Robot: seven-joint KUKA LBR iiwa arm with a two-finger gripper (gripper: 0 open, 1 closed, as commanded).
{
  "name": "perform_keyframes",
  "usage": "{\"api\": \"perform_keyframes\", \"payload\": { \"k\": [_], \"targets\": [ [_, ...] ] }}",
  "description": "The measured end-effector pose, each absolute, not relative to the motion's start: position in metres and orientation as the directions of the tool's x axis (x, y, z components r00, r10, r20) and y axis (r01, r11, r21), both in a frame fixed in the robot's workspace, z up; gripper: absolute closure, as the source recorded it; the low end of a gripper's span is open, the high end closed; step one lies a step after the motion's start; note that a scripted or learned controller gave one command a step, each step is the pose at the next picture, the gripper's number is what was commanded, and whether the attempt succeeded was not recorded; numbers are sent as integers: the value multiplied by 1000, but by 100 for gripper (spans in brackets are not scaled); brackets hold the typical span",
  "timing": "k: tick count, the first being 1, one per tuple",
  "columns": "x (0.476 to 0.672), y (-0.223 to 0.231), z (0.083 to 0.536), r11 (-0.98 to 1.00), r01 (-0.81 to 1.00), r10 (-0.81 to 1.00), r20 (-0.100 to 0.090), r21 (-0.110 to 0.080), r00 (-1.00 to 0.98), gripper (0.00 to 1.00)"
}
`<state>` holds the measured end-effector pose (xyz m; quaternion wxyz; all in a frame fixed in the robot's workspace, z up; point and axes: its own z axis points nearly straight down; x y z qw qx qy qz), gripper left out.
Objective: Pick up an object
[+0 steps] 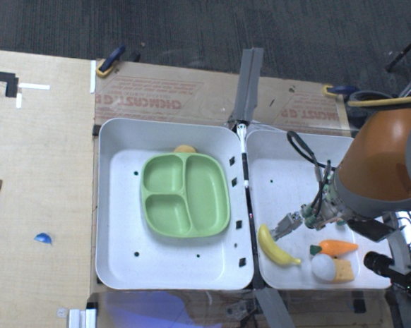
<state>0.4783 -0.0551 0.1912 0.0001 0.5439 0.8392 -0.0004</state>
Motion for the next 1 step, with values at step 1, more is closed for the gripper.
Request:
{"api": "perform_keyframes", "payload": {
  "k": [1],
  "targets": [
    [477,-105,91,483,876,876,0,-1,-483,0]
  ]
}}
